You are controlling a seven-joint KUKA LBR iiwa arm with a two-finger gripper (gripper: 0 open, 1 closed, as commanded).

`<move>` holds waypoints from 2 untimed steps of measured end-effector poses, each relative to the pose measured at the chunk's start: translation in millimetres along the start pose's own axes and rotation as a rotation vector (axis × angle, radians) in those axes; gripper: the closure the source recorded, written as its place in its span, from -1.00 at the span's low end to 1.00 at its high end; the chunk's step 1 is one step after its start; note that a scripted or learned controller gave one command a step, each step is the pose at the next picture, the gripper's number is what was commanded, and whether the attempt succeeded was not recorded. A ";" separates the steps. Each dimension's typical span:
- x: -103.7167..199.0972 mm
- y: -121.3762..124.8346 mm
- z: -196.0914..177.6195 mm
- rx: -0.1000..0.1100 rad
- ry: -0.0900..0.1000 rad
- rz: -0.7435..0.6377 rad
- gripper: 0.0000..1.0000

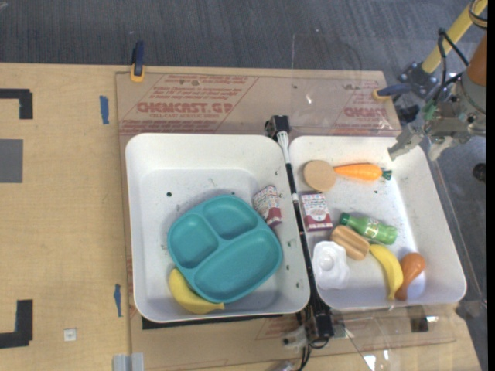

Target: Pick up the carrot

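**Claw hanging off the right bin's far corner, carrot lying untouched**

The carrot is lying on its side along the far wall of the right bin, its green end pointing right and its orange tip pointing left toward a tan disc that is sitting just beside it. Nothing is gripping it.

The gripper is hovering at the right bin's far right corner, up and to the right of the carrot and apart from it. Its 2 fingers are spreading open, one angling down-left over the bin's rim and the other down-right, and nothing is sitting between them. The arm is coming in from the right edge, with cables trailing around it.

Nearer the front of the same bin, a small carton is lying by the divider, a green bottle is resting on its side, a bun is sitting beside a banana, and a white jug is standing near the front wall. A drumstick is leaning at the banana's right.

In the left bin, a teal tray with 3 sections is covering most of a second banana, and a can is lying by the divider.
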State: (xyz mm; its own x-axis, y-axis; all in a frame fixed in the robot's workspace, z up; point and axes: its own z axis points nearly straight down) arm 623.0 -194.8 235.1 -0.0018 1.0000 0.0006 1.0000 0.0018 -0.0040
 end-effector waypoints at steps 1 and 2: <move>-8.0 10.2 132.6 -0.007 -0.001 0.074 -1.00; 56.0 29.8 147.9 -0.005 -0.005 0.315 -1.00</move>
State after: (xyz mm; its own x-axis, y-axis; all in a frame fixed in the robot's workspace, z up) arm 652.1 -138.6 87.2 0.3082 0.9513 -0.0047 0.9513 -0.3082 0.0016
